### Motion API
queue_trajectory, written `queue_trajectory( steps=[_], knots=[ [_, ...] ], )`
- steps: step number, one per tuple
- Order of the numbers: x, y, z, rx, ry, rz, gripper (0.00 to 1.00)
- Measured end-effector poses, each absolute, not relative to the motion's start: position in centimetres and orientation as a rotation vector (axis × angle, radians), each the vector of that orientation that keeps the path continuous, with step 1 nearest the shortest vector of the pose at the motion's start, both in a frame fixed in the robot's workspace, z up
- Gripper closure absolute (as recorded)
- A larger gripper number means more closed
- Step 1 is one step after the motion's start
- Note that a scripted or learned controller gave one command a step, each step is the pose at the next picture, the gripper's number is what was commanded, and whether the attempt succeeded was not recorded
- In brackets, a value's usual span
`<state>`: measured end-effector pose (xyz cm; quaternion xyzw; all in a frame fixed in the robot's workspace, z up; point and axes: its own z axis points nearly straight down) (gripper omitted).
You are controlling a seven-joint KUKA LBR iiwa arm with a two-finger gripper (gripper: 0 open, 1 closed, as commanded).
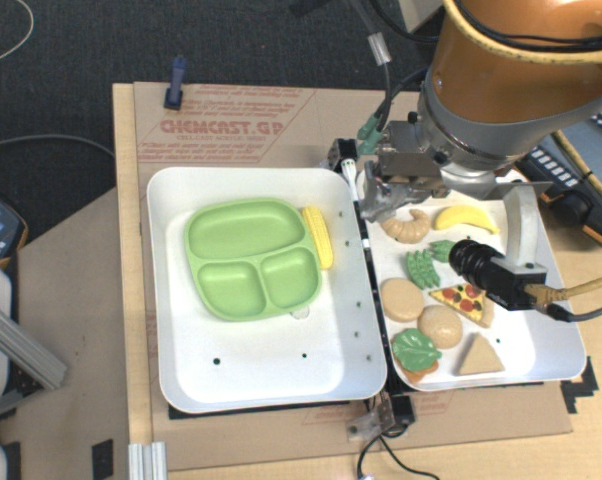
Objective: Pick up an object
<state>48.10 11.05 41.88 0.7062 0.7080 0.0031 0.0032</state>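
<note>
Hovering low over the right bin (571, 353), gripper (389, 200) near the far-left corner, just above the croissant (408, 227); finger spread hidden under the wrist, so cannot tell wide or narrow; nothing seen held. Lying nearby: banana (467, 218), pizza slice (463, 300), green leaf (417, 349); in the left bin (171, 268), a green tray (251, 258) and corn (317, 236). Approach step, by appearance; next, presumably, closing on the croissant and lifting straight up, clear of the bin wall.

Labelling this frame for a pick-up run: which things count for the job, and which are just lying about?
For the job:
gripper
croissant
banana
pizza slice
corn cob

Lying about:
green divided plate
blue clip
cardboard sheet
</note>
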Motion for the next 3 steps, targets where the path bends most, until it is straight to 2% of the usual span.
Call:
queue_trajectory(
  steps=[2, 3],
  knots=[
    [48.2, 11.1, 43.9, 2.211, 2.218, 0.014, 1.0],
    [49.4, 3.3, 35.5, 2.235, 2.213, -0.013, 1.0]
  ],
)
